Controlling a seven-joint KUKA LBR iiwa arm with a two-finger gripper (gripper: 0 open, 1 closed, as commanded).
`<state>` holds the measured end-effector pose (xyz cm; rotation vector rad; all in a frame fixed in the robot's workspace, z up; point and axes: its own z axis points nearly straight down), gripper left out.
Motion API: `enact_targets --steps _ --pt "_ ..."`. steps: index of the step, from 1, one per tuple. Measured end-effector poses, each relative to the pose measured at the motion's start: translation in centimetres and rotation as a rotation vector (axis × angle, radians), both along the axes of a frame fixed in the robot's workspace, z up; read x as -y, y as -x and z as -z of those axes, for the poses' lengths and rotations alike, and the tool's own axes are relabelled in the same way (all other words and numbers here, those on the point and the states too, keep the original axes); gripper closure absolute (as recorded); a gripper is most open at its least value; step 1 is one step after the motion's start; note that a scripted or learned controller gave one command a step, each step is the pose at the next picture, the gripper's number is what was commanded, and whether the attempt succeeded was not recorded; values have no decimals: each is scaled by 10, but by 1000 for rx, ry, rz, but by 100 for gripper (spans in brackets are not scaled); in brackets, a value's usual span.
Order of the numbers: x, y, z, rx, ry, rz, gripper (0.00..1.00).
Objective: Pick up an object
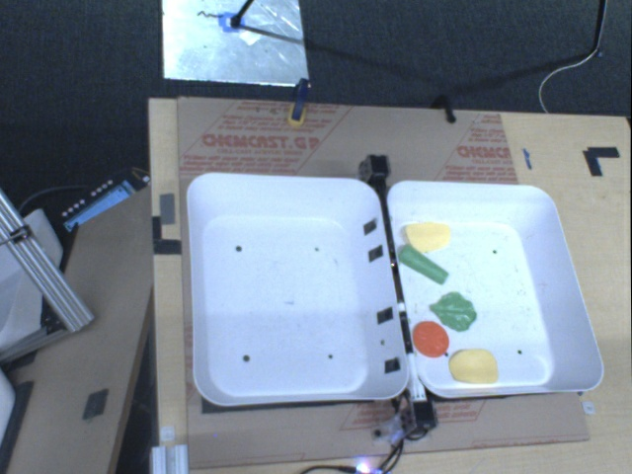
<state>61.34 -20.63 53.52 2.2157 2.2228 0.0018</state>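
The right bin (553,265) holds several small objects along its left side. At its upper left lies a pale yellow piece (428,235). Just below it is a green cylinder (422,264), tilted. Lower down sits a green leafy piece (454,310), then an orange-red round piece (431,339) and a yellow rounded piece (473,365) near the front wall.
The left bin (212,294) stands beside the right one, joined by black clips (380,255) along the shared edge. Both rest on a cardboard sheet (257,141). A metal plate (233,26) lies at the back; an aluminium frame (39,275) stands at the left.
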Motion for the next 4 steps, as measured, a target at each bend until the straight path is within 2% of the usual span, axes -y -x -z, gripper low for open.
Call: enact_targets --steps 1,2,3,4 --pt "0 0 -12 4 2 -4 100" --pt "0 -1 -12 4 2 -4 0" --pt "-1 -1 -24 8 4 -8 100" --pt "-1 -1 -23 7 4 -8 0"
